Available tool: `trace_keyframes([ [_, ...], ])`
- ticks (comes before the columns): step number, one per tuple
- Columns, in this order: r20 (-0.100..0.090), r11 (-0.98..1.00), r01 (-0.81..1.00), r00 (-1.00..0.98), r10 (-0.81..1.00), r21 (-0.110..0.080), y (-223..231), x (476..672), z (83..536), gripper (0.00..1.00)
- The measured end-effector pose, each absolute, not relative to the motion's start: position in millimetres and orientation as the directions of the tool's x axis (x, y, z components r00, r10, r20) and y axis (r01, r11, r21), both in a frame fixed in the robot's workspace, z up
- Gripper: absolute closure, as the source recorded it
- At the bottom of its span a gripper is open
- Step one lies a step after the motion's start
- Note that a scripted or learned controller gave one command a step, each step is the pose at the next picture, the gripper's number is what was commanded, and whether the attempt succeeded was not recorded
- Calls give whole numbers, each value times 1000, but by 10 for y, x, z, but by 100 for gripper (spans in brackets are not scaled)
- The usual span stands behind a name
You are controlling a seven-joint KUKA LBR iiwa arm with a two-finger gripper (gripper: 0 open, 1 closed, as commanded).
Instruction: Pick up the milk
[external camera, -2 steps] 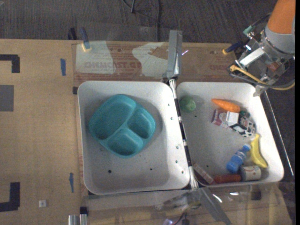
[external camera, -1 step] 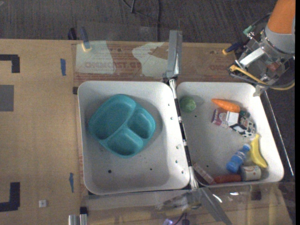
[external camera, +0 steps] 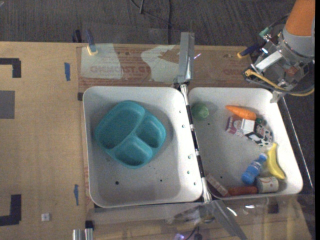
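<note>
- Step in hand: approach. Nothing lifted yet.
- Gripper (external camera: 274,72) high over the right bin's (external camera: 220,156) far right corner, just outside the rim, arm coming in from the right.
- Grip state: cannot tell from this angle; cables and wrist hardware clutter the tip. Nothing seen carried.
- Milk (external camera: 260,133), judged to be the small carton with black-and-white patches, lying in the right bin near its right wall, toward the far half.
- Touching or nearly touching on its left: a red-and-white box (external camera: 234,125). Just beyond both, toward the far edge: a carrot (external camera: 241,112).
- Just nearer along the right wall: a banana (external camera: 274,162), its tip close to the milk. Further toward the near right corner: a blue bottle (external camera: 254,170), a can (external camera: 267,184) and a red stick-like item (external camera: 242,190).
- Well apart, by the bin's left wall: a green ball (external camera: 200,110).
- Left bin (external camera: 100,181) with a teal divided plate (external camera: 131,133); no part in this task.
- Next move, as a judgement: travel a short way toward the near edge and slightly left to stand over the milk, then straight down with room on both sides of the carton.
- Needs: closing line set across the carton's narrow side, away from the box and the banana tip.
- Risks: wall close on the right, little clearance; neighbours likely to be nudged or caught along with it; a flat-lying carton offers little height to grip.
</note>
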State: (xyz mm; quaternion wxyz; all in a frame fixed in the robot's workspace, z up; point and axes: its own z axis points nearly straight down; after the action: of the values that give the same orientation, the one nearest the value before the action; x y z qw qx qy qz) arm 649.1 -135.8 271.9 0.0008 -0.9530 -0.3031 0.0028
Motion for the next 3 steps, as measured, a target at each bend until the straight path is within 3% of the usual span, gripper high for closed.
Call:
trace_keyframes([
  [3,-5,-816,578,816,578,-3,-1358,6491,2719,0],
])
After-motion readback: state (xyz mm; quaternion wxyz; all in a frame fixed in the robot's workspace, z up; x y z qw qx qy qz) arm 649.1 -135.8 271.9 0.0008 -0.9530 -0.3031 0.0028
